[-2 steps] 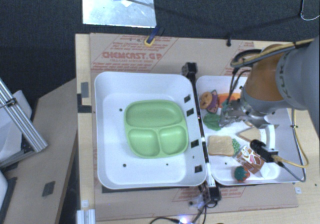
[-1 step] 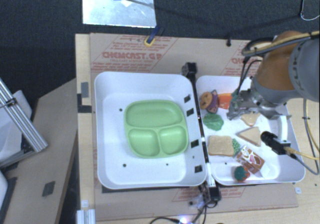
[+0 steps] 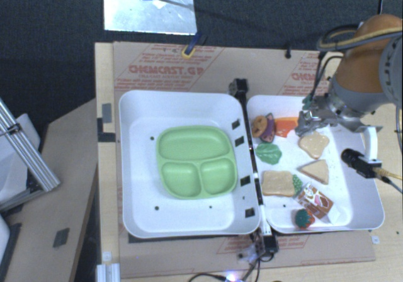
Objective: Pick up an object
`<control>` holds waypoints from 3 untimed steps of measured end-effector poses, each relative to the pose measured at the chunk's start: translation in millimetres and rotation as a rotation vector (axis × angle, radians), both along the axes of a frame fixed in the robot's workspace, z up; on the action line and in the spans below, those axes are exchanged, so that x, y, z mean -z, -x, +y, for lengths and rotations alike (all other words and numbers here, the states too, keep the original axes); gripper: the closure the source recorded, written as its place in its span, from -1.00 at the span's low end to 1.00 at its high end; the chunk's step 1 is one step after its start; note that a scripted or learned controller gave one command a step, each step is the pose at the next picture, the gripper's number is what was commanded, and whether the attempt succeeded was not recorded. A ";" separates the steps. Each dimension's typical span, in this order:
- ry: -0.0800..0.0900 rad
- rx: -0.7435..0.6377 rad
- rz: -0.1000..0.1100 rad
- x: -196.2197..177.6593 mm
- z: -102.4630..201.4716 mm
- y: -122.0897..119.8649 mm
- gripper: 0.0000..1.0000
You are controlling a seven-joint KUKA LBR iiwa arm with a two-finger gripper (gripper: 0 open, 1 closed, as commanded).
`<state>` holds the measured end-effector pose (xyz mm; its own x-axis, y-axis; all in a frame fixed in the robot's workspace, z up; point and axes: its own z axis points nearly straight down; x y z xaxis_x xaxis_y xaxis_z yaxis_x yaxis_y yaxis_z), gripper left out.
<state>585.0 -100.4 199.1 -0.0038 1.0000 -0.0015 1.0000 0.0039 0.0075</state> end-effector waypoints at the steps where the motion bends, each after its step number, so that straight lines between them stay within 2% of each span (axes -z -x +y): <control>1: -0.001 0.000 0.003 -27.0 -0.1 -1.1 1.00; 2: -0.003 -0.006 0.007 -17.3 53.5 -1.5 1.00; 3: -0.004 -0.006 0.005 -32.7 107.8 7.9 1.00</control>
